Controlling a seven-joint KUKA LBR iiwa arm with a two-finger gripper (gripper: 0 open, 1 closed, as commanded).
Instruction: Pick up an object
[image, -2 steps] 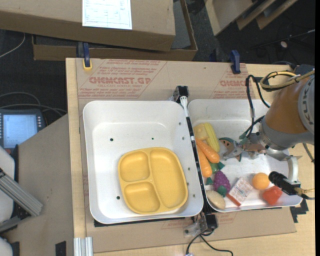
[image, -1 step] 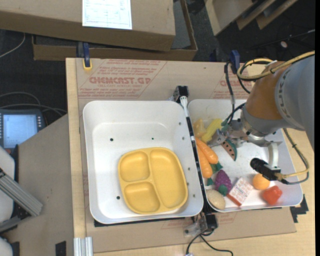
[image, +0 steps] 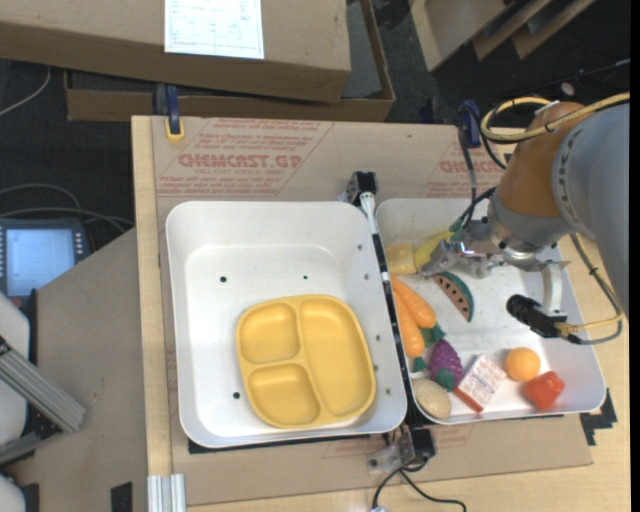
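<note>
Toys crowd the right bin's (image: 590, 385) near edge.
Claw (image: 462, 252), grip state unclear, hangs just behind the watermelon slice (image: 455, 295), whose long axis runs diagonally.

Arm is reaching in from right, orange-banded wrist bending down; gripper (image: 462, 258) is pointing left, detail probably obscured.

right bin (image: 592, 372) crowded, left bin (image: 200, 260) roomy behind tray (image: 303, 358)

A cardboard-covered worktop (image: 250, 160) printed in red stands on dark floor (image: 70, 150), a cardboard box (image: 120, 45) behind, a lit screen (image: 40, 258) left.
</note>
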